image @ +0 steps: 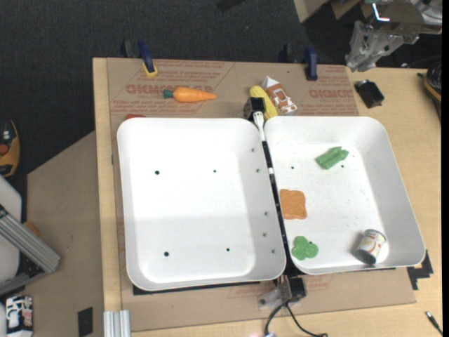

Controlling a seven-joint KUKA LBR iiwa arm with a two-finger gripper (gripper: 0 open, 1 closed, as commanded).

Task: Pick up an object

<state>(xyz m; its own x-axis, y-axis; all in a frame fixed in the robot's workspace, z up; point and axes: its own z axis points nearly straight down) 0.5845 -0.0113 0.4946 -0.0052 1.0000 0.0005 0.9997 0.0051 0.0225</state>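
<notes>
Bins: two white bins sit side by side on the brown board. The left bin (189, 202) and the right bin (393, 188) touch along the middle.
Landmark: the right bin is the place all the other things are told from.
Things in the right bin: four.
Green long piece (331, 157): one, near the far side of the right bin.
Orange flat piece (293, 204): one, by the right bin's left wall, near the middle.
Green leafy piece (304, 248): one, in the near left part of the right bin, just below the orange flat piece.
Small can (370, 246): one, on its side in the near right corner of the right bin.
Carrot (188, 95): one, lying on the board, well to the left of the right bin and behind the left bin.
Yellow corn (258, 97): one, on the board just behind the right bin's far left corner.
Little box (280, 98): one, orange and white, touching the yellow corn on its right.
Blue clamps: two, at the far edge of the board, one (147, 60) far to the left and one (311, 63) just behind the right bin.
Gripper (366, 48): one, up high, behind the far right corner of the right bin and well apart from the things in it.
Fingers: I cannot tell how far apart they are. Nothing shows between them.
</notes>
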